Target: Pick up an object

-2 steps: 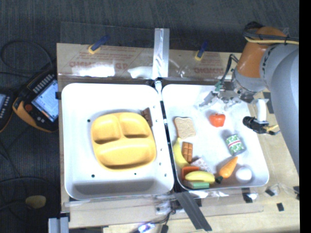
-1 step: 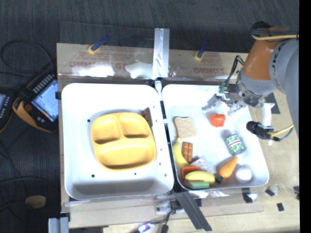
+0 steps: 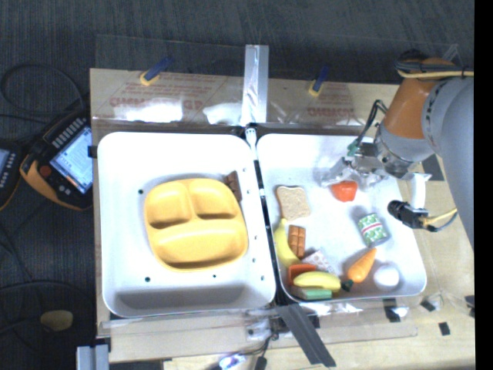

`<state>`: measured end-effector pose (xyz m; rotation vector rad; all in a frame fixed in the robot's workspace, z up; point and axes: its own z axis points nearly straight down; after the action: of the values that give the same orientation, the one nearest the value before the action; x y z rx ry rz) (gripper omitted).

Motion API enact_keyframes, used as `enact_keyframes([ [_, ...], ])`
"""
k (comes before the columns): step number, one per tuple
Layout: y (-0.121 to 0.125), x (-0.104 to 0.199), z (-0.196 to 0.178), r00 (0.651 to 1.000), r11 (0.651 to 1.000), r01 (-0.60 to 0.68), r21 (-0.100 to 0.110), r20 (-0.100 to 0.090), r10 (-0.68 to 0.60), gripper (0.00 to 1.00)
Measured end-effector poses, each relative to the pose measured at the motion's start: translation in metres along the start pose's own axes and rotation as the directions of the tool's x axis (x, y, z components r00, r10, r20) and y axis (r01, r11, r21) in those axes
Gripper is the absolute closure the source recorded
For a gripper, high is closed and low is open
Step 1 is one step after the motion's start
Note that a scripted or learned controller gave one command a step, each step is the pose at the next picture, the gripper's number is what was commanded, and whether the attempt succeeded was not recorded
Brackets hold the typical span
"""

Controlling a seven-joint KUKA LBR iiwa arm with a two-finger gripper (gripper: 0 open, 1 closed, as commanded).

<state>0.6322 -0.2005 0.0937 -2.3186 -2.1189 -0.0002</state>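
- One camera sits fixed above the bench (image 3: 108, 83) and looks down at a slant.
- It stands far enough back to take in both white bins: the left bin (image 3: 115, 230) and the right bin (image 3: 412, 260), side by side.
- The dark floor (image 3: 231, 10) lies along the top and left edges.
- The arm (image 3: 431, 114) enters from the right side.

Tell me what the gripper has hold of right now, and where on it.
Cannot be told: the gripper sits right over the small red tomato-like toy, hiding any contact.
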Motion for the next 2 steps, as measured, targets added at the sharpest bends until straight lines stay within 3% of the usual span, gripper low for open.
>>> enact_keyframes([
  [1, 0.000, 0.001, -0.009, 1.000, 1.000, 0.002, 0.000, -0.001, -0.002, 1.00],
  [2, -0.086, 0.034, -0.129, 1.000, 1.000, -0.027, 0.002, 0.000, 0.027, 1.00],
])
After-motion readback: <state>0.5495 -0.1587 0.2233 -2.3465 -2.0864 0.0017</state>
